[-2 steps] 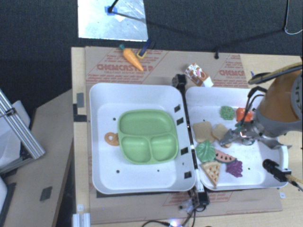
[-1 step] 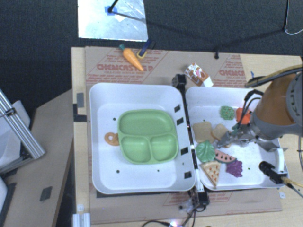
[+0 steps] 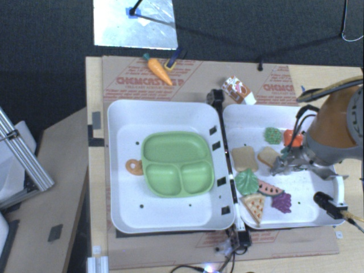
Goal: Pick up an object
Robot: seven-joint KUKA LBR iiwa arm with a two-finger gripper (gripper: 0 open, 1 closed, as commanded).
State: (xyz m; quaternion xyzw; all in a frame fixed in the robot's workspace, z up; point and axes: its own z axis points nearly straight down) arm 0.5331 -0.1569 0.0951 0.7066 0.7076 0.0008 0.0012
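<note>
The pincer (image 3: 280, 166) hangs low in the right bin (image 3: 250, 115), at 3 o'clock of the view, just beside a tan bread piece (image 3: 267, 156); I cannot tell whether it is spread or pressed together. Around it lie a toast slice (image 3: 244, 158), a green leaf (image 3: 247, 182), a watermelon slice (image 3: 269, 187), purple grapes (image 3: 282, 201), a pizza slice (image 3: 253, 207) and a green broccoli (image 3: 273, 135) at 12 o'clock of it. The left bin (image 3: 122, 152) carries a green divided plate (image 3: 176, 164) and a small pretzel (image 3: 134, 166) at its 9 o'clock, while a carrot (image 3: 158, 70) rests on the counter (image 3: 108, 67) at 12 o'clock.
</note>
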